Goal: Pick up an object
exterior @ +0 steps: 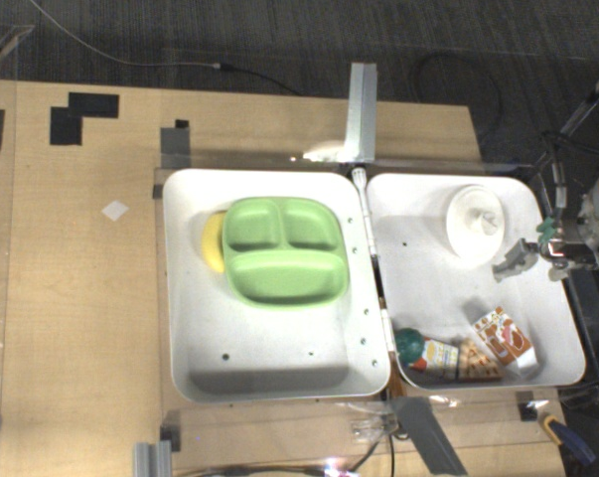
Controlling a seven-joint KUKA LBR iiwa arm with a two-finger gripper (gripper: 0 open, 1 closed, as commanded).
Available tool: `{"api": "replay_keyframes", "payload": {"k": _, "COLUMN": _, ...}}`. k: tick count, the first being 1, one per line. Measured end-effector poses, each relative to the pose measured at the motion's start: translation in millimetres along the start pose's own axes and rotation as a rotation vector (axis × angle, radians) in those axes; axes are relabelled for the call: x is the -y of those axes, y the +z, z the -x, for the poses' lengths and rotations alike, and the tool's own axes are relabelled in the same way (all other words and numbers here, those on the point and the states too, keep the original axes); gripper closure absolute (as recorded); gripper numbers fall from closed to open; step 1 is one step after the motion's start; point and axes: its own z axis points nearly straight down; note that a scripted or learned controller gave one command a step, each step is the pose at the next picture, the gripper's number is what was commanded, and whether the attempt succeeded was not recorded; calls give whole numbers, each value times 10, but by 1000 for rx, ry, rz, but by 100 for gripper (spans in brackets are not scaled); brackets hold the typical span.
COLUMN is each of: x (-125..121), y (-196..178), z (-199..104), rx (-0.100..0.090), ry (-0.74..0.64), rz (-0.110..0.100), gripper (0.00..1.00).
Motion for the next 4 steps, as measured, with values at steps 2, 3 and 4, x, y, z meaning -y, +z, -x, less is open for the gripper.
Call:
{"api": "replay_keyframes", "payload": {"k": 2, "x": 140, "y": 1405, "z": -172, "rx": 9, "ry": -199, "rz": 15, "gripper": 0}}
{"api": "replay_keyframes", "payload": {"k": 3, "x": 163, "y": 1432, "z": 325, "rx": 5, "ry": -325, "rz": 7, "gripper": 0}}
{"api": "replay_keyframes", "payload": {"k": 4, "x": 134, "y": 1310, "z": 324, "rx": 8, "ry": -324, "rz": 15, "gripper": 100}}
